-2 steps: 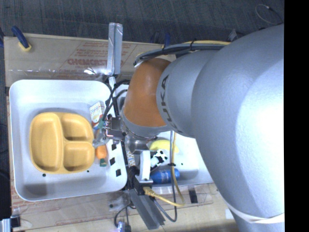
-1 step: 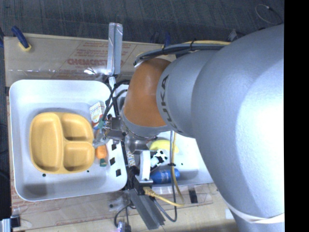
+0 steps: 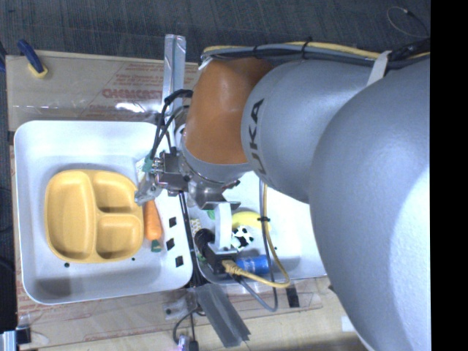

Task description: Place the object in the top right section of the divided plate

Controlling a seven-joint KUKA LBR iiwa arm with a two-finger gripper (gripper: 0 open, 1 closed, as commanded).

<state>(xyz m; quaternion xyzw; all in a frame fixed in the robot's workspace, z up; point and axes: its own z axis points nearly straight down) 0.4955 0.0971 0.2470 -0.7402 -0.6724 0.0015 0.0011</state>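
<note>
A yellow divided plate [image 3: 93, 214] lies in the left bin [image 3: 44, 141], with one long section on its left and two smaller ones on its right. An orange carrot [image 3: 152, 221] with a green end lies just off the plate's right rim, pointing down the view. My gripper [image 3: 146, 187] hangs at the carrot's upper end, over the plate's right edge. The wrist hides the grip, so contact with the carrot is unclear.
The big grey arm with its orange band [image 3: 219, 115] covers most of the right bin [image 3: 292, 254]. A yellow toy with a black-and-white patch [image 3: 241, 232] and a blue object [image 3: 257, 264] lie there. A cable [image 3: 252, 278] loops near the bins' front edge.
</note>
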